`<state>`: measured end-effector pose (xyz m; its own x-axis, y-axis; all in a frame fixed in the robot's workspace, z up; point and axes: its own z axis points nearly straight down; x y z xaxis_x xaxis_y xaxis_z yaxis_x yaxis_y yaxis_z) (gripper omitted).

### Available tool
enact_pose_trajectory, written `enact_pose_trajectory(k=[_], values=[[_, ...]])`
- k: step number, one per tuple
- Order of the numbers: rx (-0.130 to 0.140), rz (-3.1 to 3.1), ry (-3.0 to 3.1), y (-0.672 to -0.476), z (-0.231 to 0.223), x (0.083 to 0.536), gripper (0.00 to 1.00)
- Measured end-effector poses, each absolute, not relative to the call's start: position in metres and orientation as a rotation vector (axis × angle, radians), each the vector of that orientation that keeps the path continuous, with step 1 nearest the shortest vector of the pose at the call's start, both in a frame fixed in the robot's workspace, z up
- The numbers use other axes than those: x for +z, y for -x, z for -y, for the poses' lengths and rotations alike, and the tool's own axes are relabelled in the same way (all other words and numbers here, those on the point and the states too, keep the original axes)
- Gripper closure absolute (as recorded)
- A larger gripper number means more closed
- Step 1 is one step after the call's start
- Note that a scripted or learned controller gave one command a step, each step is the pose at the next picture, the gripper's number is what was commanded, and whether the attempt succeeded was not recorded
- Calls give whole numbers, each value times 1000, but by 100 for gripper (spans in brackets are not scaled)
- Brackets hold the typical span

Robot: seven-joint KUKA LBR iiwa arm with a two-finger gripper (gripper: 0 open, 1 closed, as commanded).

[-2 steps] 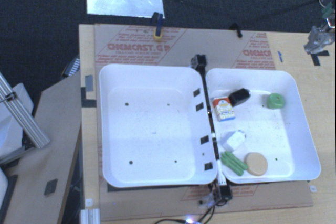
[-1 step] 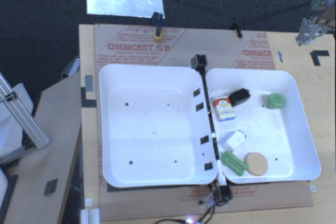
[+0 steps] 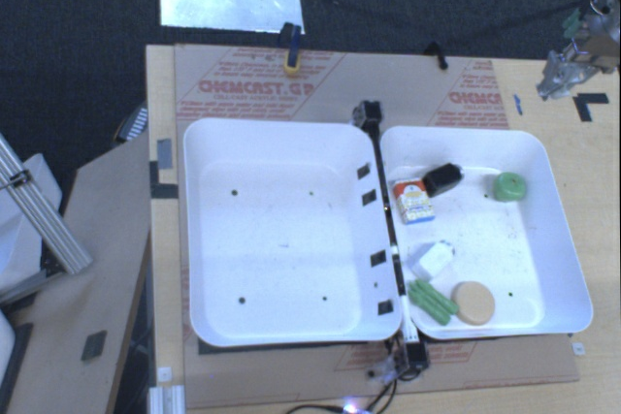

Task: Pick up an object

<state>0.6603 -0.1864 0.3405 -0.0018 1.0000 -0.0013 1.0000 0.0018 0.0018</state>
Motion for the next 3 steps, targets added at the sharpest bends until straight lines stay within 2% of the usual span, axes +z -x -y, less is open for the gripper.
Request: enact_pose_trajectory(k=[1,2,3], values=[[-1,-2222,-2220,-654,182,301,100],[4,-2224,-2212,-670,160,305,100],[-1,-2226,-2216,-648,147,292,100]])
